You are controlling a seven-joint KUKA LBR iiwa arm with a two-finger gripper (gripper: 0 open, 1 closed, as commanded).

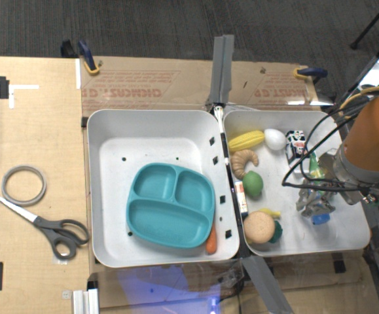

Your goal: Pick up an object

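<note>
Dark grey carpet fills the top of the overhead view, and below it a pale wooden bench carries two shallow white bins side by side on flattened brown cardboard.

From the right edge, the grey arm with its orange band reaches over the right white bin, trailing looped black cables. Its metal gripper hangs low near that bin's right side. Whether it is wide or narrow cannot be told, and nothing can be seen held in it. A small blue object lies just below the gripper, close against it.

Up and to the left of the gripper sits a small black-and-white carton, beside a white egg-shaped object and a yellow toy corn cob near the bin's back left. Below the corn lies a tan toy croissant, then a round green toy fruit. At the bin's front left rests a beige round toy bun, touching a dark green object with a sliver of yellow behind it.

Across the divider, the left white bin holds a teal plastic divided plate with three compartments, and a small orange toy carrot lies at the plate's lower right edge.

Well apart on the bench to the left lie grey-handled scissors and a roll of clear tape. Blue and yellow clamps grip the cardboard's back edge.
</note>
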